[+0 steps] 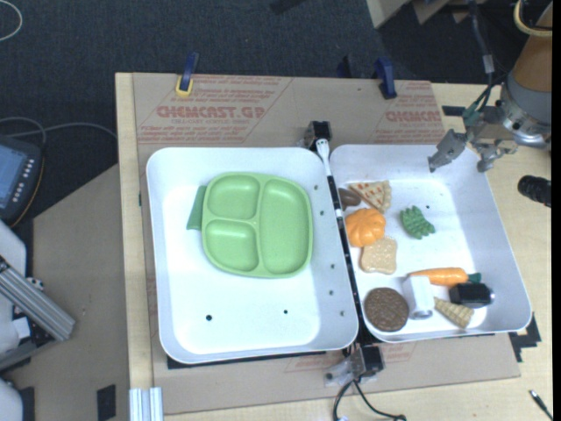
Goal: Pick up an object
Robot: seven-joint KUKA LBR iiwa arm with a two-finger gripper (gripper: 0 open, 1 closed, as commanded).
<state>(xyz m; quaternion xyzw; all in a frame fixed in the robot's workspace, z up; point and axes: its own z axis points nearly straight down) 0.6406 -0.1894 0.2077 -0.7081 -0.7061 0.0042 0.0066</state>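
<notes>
My arm comes in from upper right of frame, wrist tilted down toward the right bin's (491, 202) top edge. My gripper (465, 152) hangs over that bin's upper right corner, fingers spread apart, nothing btwn them. One finger (445, 150) points left, the other (485, 160) sits by the bin rim.

Objs all in right bin, lower left of my gripper: green toy (417, 222) near centre, nearest to me. Waffle-like wedge (372, 193) and orange pumpkin (365, 225) along left wall, tan bread slice (379, 255) just below pumpkin. Carrot (440, 275), black block (472, 294), cone (455, 312) and brown round cookie (387, 309) clustered at bottom edge.

Left bin (175, 279) holds a green divided plate (257, 224), mid-frame. Blue clamps (384, 77) at board's top edge, well apart from my gripper.
</notes>
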